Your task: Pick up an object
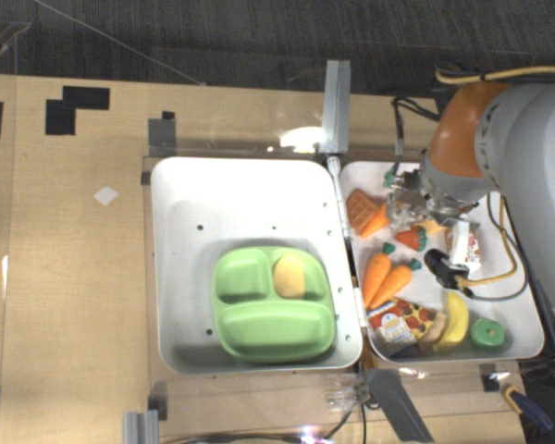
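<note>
The grey arm, with its orange band above the wrist, reached in from the right and hung over the far part of the right bin on the counter. The pincer sat low among the clutter there, but whether it was open or closed could not be told, nor whether it had hold of anything. A small red piece lay just below it, seemingly touching or nearly so, and a brown-orange piece lay just to its left against the bin wall. A white packet lay on its other side. Nearer the camera, two carrots lay side by side at a slant, with a printed red packet in front of them, a banana beside that, and a green ring in the near right corner. The left bin held a green divided plate, and a yellow rounded thing rested in its upper right compartment, well apart from the arm.
</note>
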Controlling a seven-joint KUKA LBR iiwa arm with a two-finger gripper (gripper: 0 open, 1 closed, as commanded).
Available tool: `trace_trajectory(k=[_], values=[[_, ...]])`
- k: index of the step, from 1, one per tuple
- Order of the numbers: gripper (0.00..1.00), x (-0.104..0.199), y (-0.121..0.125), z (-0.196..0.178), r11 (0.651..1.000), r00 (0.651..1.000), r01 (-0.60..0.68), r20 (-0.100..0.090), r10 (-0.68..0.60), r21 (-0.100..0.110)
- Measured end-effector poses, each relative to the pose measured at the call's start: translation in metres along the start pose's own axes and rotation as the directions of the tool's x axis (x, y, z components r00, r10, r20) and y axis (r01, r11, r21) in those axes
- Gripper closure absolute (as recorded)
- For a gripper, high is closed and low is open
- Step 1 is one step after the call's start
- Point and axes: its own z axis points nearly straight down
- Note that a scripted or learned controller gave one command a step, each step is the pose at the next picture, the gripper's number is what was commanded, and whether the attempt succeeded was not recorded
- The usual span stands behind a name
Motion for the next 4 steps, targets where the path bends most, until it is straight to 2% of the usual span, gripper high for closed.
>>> trace_trajectory(k=[1, 2, 3, 4], values=[[1.00, 0.092, 0.015, -0.082, 0.987, 0.987, 0.159, 0.000, -0.159, 0.017], [0.00, 0.092, 0.015, -0.082, 0.987, 0.987, 0.159, 0.001, -0.159, 0.017], [0.00, 0.112, 0.037, -0.081, 1.000, 1.000, 0.025, 0.003, -0.025, 0.018], [0.00, 0.049, -0.008, -0.082, 0.988, 0.988, 0.153, 0.001, -0.153, 0.018]])
